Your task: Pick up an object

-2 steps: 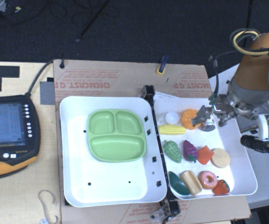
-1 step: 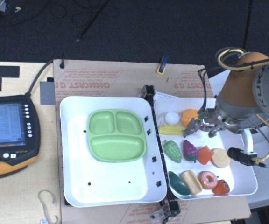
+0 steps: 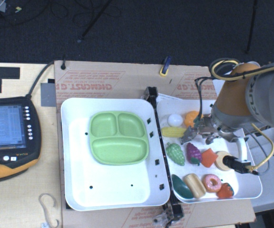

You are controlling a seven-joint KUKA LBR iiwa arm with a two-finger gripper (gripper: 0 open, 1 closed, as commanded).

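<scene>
gripper (image 3: 197,132) | grip state: cannot tell | over toy food, right bin (image 3: 256,190) at 3 o'clock | risk: crowded pieces, grab slips or shoves neighbours

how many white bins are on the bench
2. The left bin holds a green divided plate; the right bin holds toy food, with the gripper over it.

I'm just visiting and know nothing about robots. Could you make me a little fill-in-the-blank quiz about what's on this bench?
1. The green divided plate lies in the ____ bin of the view.
2. The toy foods lie in the ____ bin.
3. The pink-frosted toy beside the strawberry is a ____.
4. The gripper is over the bin that holds the ____.

Missing words: left; right; donut; toy foods
</scene>
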